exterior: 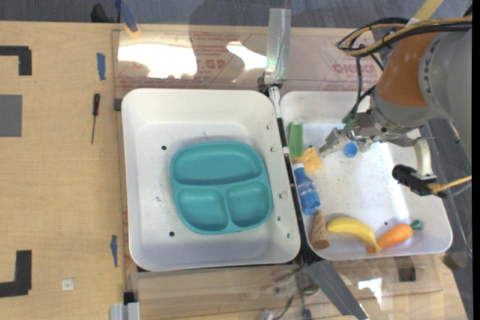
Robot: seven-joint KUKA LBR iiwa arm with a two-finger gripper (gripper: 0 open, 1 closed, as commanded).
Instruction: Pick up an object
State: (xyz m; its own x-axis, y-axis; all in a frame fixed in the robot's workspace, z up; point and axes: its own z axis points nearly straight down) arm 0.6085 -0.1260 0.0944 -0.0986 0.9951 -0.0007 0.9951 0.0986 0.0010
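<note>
Camera view: bench (52,183) bearing two white bins side by side. Left bin (142,124): one teal divided plate (221,187), lying flat at the centre. Right bin (431,236): green block (296,139) at the left wall; orange piece (311,160) just below it; blue bottle (306,191) along the same wall; brown piece (320,231) at the lower left; banana (354,230) and carrot (395,234) near the front edge, touching or nearly so. Arm (420,79) enters from the right. Pincer (346,140) low over the right bin's upper part, near a small blue object (350,150); whether it is spread or pinching cannot be told. Screwdriver (94,116) on the bench, left of the bins.
</note>
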